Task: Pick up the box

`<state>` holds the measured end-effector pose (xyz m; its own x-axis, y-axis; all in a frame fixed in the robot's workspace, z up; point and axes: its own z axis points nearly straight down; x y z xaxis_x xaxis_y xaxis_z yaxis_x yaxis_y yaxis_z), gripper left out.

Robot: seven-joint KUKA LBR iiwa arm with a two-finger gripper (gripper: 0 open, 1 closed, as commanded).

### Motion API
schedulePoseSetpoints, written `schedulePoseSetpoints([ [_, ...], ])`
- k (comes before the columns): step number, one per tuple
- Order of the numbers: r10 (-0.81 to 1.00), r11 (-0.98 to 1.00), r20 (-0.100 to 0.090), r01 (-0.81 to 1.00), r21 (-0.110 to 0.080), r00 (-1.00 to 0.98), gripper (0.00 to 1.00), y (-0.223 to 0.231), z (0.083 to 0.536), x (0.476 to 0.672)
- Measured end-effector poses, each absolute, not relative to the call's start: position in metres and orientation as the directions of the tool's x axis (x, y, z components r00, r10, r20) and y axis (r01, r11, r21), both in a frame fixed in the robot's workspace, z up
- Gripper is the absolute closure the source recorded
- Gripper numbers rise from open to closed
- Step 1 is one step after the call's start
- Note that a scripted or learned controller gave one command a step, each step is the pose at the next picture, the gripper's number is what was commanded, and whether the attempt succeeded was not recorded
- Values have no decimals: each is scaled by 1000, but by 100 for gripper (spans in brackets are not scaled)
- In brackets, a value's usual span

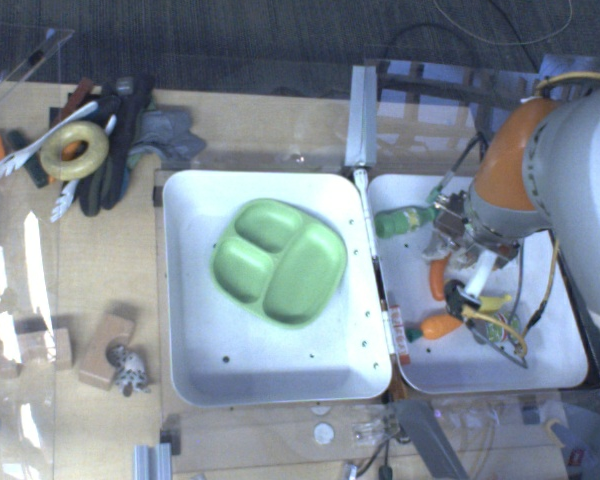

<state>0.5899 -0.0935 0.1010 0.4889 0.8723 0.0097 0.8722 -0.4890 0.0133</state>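
The gripper (pixel 460 263) hangs low over the middle of the right bin (pixel 552 360), at the end of the grey arm (pixel 580 158) that comes in from the right. Whether it is spread or pressed together cannot be told, and nothing can be seen in its grasp. Which thing is the box cannot be told either. Just left of the gripper stands an orange piece (pixel 437 280), and a carrot (pixel 440 326) lies below it near the bin's front left corner. A green bottle (pixel 402 220) lies on its side at the bin's upper left, close to the wrist. The left bin (pixel 195 368) bears a green plate (pixel 280 261) with three wells. Left of the bins, the bench (pixel 100 268) bears a yellow ring (pixel 75 150), dark cloth (pixel 120 163) and wooden blocks (pixel 107 346).
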Motion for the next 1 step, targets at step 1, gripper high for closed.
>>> schedulePoseSetpoints([
  [1,970,-244,3,970,7,244,100,-28,206,550],
])
